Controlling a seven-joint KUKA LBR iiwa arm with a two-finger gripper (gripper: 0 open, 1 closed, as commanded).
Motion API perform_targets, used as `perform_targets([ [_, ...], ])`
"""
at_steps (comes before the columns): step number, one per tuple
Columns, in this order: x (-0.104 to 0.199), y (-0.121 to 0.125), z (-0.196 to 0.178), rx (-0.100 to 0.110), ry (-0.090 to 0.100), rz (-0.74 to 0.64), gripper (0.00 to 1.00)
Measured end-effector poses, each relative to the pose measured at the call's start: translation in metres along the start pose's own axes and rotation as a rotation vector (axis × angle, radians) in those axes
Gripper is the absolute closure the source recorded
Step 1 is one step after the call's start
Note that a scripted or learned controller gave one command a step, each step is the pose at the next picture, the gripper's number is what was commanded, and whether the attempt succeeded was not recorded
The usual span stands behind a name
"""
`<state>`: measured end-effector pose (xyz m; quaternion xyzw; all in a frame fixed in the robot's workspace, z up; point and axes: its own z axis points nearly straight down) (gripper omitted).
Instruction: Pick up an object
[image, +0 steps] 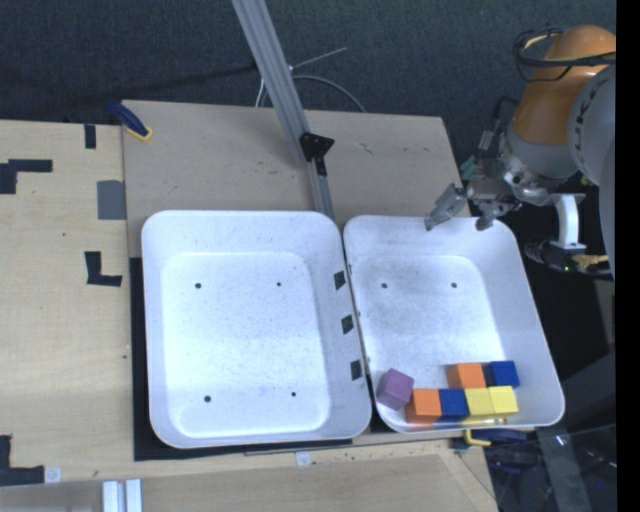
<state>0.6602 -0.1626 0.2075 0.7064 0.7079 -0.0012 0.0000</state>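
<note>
While the arm bends in from the right, its tool hangs open, holding nothing, over the right bin's far rim.

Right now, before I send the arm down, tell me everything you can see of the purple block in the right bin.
The purple block is a small cube, matte lilac, likely foam or painted wood. It lies in the right bin at the near left corner, turned at an angle to the other blocks and resting against the bin's sloped wall. Its right side is close to or touching an orange block, the first in a tidy cluster of orange, blue and yellow cubes. Nothing sits on it. The hand hangs over the bin's far rim, well away from it.
</note>
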Motion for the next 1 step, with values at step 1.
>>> perform_targets([
  [1, 0.0273, 0.0205, 0.0698, 0.005, 0.002, -0.001, 0.00],
])
